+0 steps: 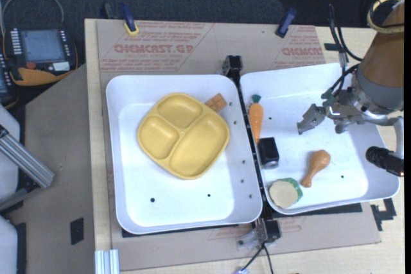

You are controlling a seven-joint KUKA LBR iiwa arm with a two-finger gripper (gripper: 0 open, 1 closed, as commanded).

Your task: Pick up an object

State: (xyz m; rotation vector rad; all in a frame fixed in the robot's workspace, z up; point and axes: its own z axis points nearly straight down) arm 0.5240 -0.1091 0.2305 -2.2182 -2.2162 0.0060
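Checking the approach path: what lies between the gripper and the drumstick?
Nothing. In the camera view, bare white bin floor separates the gripper from the drumstick below it.

— From my console I see two white bins, the left bin beside the right bin, on a brown board.

— And off the bench?

— A handheld pendant on the left, and blue clamps at the board's far edge.

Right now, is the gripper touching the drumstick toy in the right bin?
Apart. The camera view shows bare white bin floor between the gripper and the drumstick toy lying below it.
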